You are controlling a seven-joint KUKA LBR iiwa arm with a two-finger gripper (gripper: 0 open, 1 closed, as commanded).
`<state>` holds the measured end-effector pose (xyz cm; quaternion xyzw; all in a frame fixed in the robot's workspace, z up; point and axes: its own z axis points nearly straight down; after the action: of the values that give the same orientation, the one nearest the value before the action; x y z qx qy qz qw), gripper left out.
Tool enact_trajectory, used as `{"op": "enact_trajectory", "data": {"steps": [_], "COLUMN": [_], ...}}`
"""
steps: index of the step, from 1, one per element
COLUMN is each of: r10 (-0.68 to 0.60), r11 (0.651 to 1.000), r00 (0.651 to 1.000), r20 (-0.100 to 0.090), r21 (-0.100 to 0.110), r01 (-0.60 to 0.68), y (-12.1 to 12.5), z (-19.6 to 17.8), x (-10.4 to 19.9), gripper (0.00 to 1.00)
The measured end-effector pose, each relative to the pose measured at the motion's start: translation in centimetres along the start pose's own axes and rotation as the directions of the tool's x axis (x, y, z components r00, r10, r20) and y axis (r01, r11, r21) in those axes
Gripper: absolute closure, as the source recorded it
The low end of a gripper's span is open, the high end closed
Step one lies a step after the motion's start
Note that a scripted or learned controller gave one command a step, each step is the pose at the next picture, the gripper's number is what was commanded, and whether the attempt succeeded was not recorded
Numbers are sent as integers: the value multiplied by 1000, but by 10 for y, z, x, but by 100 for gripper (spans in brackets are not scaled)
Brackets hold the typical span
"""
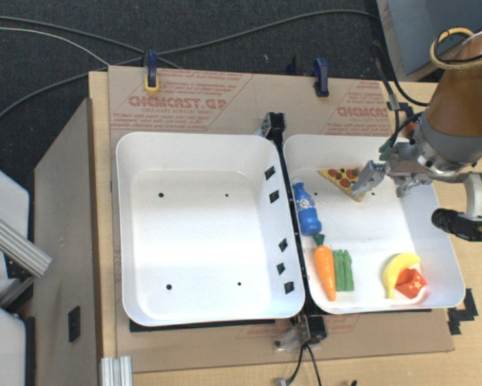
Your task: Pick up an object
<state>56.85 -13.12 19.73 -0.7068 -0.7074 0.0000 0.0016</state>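
Camera view: in the right bin, nearest lie a carrot, green piece and yellow-red toy; farther back, a blue bottle. At the far end the pincer hangs by the pizza slice; its spread I cannot tell.

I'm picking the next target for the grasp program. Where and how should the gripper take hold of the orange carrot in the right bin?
Probably grip the carrot across its thick upper middle, coming straight down from above. It lies flat and lengthwise, tapering toward the near end. The green piece crowds its right side and the bin wall its left, so finger room is tight.
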Motion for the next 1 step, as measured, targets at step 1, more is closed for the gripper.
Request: {"op": "enact_trajectory", "data": {"steps": [1], "r10": [-1], "r11": [1000], "r00": [1000], "r20": [4], "r21": [-5], "r01": [1], "y": [50], "z": [69], "x": [-16], "gripper": [0]}}
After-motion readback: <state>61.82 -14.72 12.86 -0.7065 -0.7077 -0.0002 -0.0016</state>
